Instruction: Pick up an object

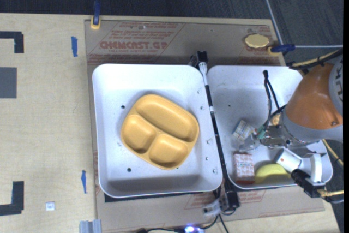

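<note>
I judge the arm is low over the right bin to reach the clutter there: a crumpled clear wrapper, a small red-and-white box and a yellow banana-like piece just beside it. The yellow tray sits alone in the left bin. The gripper is buried under the wrist, so I cannot tell its state or whether it touches the wrapper.

A pale wooden bench carries a brown printed board, and on that board two shallow white bins sit side by side.
</note>
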`<state>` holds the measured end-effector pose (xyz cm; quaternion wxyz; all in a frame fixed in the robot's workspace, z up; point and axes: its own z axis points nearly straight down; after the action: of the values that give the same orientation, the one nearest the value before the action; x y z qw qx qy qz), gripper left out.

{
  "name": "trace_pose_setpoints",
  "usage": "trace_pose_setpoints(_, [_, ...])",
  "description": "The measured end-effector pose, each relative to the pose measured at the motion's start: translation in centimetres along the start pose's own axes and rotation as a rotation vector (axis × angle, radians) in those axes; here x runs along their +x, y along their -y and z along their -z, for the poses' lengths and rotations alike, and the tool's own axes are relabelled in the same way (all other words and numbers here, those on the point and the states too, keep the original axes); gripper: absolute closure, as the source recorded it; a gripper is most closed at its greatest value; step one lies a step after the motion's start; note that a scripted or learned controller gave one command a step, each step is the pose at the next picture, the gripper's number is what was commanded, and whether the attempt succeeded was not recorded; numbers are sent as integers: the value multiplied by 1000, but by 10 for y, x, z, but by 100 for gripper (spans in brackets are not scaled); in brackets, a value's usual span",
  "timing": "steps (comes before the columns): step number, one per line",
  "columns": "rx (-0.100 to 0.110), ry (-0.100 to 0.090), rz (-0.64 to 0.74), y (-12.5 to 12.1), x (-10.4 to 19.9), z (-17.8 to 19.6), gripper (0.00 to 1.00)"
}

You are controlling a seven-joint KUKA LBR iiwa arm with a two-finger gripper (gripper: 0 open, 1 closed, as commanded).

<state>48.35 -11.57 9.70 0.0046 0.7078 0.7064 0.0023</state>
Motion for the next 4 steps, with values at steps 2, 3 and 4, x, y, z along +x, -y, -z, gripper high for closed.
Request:
trace_pose_setpoints(2, [4,-1,0,3,23,-11,0])
trace_pose_setpoints(3, [4,-2,1,3,22,-11,0])
trace_pose_setpoints(4, [4,-3,1,3,22,-11,0])
